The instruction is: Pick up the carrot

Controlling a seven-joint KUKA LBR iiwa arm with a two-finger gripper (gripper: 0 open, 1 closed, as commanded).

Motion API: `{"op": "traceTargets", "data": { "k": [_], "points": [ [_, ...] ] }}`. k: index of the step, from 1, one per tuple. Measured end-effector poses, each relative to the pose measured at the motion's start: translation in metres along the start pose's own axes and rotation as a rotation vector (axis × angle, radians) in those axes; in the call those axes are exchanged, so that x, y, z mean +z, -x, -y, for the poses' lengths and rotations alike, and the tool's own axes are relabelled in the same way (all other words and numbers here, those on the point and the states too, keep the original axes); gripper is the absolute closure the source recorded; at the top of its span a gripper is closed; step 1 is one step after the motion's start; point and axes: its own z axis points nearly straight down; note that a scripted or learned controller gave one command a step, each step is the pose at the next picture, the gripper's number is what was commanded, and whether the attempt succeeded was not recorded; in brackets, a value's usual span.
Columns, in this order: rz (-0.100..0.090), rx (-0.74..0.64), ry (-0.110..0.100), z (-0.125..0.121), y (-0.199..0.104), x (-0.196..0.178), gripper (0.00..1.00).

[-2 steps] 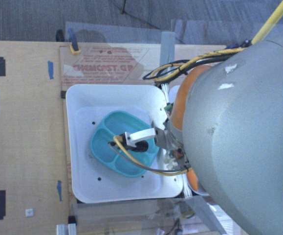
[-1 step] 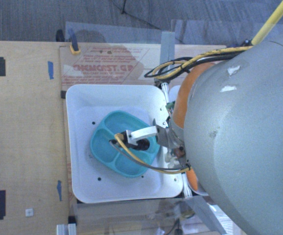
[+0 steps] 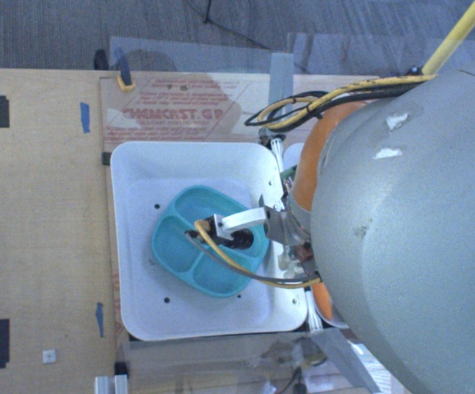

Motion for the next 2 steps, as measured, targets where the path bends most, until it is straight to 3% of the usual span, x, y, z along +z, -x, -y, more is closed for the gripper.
{"op": "traceTargets", "data": {
  "k": [2],
  "points": [
    [0.002,0.006,-0.001,-0.0024,-0.0004,-0.018,1.0]
  ]
}}
